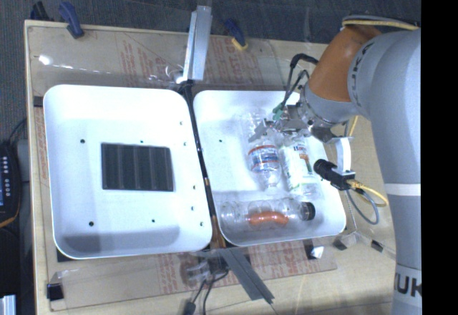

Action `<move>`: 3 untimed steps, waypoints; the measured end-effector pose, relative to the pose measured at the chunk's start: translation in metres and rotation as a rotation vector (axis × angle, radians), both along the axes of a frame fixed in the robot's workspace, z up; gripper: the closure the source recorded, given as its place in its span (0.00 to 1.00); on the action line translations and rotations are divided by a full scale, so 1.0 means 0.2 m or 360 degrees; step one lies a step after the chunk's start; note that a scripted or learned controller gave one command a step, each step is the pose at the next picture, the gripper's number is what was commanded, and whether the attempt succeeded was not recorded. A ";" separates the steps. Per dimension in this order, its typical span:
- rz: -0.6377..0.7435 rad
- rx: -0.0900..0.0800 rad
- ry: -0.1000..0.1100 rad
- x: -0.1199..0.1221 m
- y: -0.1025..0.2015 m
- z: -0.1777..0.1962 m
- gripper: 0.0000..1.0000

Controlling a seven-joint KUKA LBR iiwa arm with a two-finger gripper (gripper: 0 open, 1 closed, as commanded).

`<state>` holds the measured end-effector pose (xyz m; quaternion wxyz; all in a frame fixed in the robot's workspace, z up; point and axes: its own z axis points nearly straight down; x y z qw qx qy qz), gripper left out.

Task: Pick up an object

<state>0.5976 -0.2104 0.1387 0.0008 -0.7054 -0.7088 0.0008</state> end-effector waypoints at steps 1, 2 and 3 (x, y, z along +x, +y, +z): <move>0.0231 0.0002 0.0001 -0.14 0.10 -0.23 0.00; 0.0237 0.0000 -0.0001 -0.13 0.10 -0.18 1.00; 0.0336 0.0001 -0.0003 -0.08 0.31 0.16 1.00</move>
